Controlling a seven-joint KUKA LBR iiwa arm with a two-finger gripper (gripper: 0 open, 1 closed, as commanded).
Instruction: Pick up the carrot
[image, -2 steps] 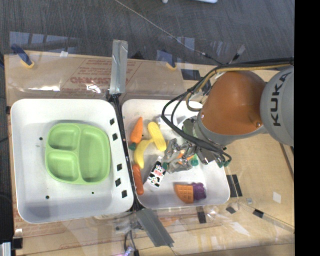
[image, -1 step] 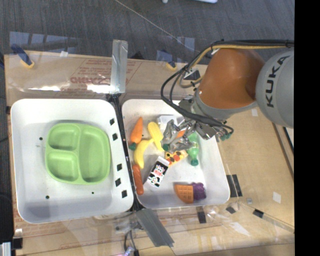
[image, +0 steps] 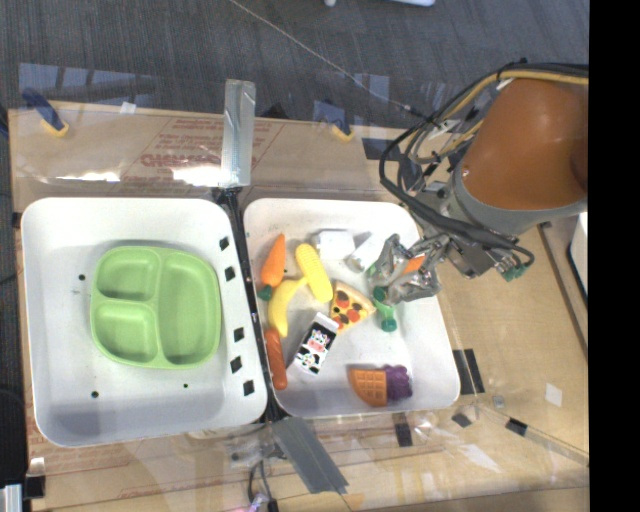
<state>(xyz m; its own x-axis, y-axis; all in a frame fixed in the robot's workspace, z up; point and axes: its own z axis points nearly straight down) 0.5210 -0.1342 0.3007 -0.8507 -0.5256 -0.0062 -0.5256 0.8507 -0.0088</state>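
The carrot, judged a light, stiff, smooth plastic toy best pinched across its thick middle, lay by the right bin's left wall, while the gripper hung near the far-right corner, its state impossible to tell

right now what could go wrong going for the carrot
The carrot lies against the right bin's left wall, touching a banana, so a grab could clip the wall or take the banana. The tool sits on the far side, with pizza and other toys between.
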